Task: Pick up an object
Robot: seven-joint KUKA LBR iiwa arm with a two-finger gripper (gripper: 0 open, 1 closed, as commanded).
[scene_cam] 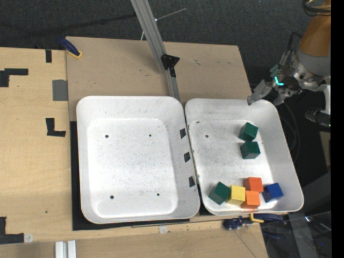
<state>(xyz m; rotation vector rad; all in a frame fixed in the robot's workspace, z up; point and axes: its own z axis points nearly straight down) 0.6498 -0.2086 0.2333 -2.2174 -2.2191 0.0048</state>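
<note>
Over by the far right corner of the right bin (279, 138), the arm (316, 36) is hanging with its pincer (263, 93) just outside the rim, above the counter (209, 69). How wide the pincer is standing I cannot tell from where I am; nothing is showing in it, and it is touching none of the blocks.

Nearest to the pincer, below it and slightly left, two dark green cubes (249, 131) are sitting one under the other, the lower green cube (250, 150) just beside the upper. Well apart from the pincer, down at the near edge of the same bin, a cluster is lying packed together: a green block (219, 192) tilted at the left end, a yellow block (238, 193) touching it, two orange blocks (252, 191) stacked close against the yellow one, and a blue block (273, 191) at the right end.

Both bins are looking like thin white moulded plastic with rounded corners, speckled with dark flecks. The left bin (86, 144) is lying far off to the pincer's left. The counter is pale bare wood, and a slanted metal rail (153, 31) is crossing it above the bins. The arm is showing an orange band over grey.
</note>
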